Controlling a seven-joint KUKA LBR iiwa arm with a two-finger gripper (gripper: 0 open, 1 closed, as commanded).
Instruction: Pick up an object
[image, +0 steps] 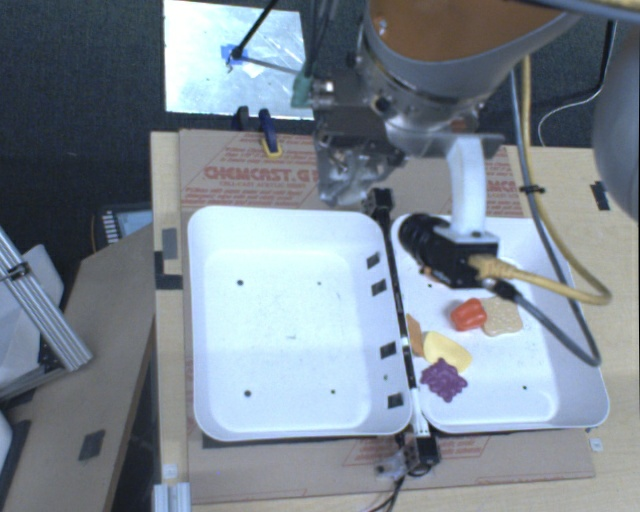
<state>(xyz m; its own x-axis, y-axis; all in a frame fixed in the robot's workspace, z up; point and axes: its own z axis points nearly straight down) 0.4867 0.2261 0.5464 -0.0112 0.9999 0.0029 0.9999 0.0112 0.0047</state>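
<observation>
- Pick not done, I'd say: red toy (468, 315), yellow toy (446, 351) and purple toy (443, 380) lie in the right bin (575, 395).
- Gripper (348, 186) hangs by that bin's far-left corner; can't tell if it's open or holding anything.

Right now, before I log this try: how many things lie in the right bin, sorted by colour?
red piece: 1
tan piece: 1
yellow piece: 1
purple piece: 1
orange sliver: 1
Total: 5
</observation>
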